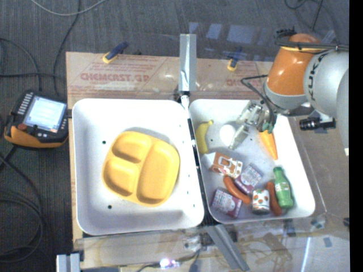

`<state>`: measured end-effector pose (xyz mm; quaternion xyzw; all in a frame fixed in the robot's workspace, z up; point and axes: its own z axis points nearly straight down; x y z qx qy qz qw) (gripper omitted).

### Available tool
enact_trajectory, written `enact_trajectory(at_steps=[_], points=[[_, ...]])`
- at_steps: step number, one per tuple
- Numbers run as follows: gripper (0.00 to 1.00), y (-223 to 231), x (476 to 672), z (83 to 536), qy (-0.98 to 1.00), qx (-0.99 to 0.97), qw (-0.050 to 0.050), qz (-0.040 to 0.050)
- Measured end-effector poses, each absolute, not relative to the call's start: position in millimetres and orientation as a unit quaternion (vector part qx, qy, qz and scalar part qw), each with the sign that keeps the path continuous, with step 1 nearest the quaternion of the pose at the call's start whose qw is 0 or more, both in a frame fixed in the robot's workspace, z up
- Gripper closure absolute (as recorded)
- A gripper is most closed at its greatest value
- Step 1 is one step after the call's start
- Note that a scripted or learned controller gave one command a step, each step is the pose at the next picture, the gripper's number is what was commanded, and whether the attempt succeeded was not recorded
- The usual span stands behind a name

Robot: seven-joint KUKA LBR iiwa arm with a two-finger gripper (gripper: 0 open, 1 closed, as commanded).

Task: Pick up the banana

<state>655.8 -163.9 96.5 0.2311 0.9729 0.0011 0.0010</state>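
Note:
The yellow banana (202,136) lies in the right bin (300,169), against its left wall near the back. My gripper (247,126) hangs over the back of that bin, to the right of the banana and apart from it, with a white egg-like object (227,134) between them. Its fingers (240,134) look slightly spread, with nothing between them. The orange-banded wrist (290,72) reaches in from the upper right.
The right bin also holds a carrot (269,143), a green bottle (282,188), a small can (260,201), sausages (236,189) and several snack packets (227,165). A yellow divided plate (142,167) sits in the left bin (91,118). A teach pendant (38,119) lies at far left.

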Motion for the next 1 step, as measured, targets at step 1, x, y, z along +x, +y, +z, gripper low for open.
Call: enact_trajectory(at_steps=[1], points=[[0.00, -120.9, 656.7, 94.3, 0.998, 0.058, 0.000, 0.0009]])
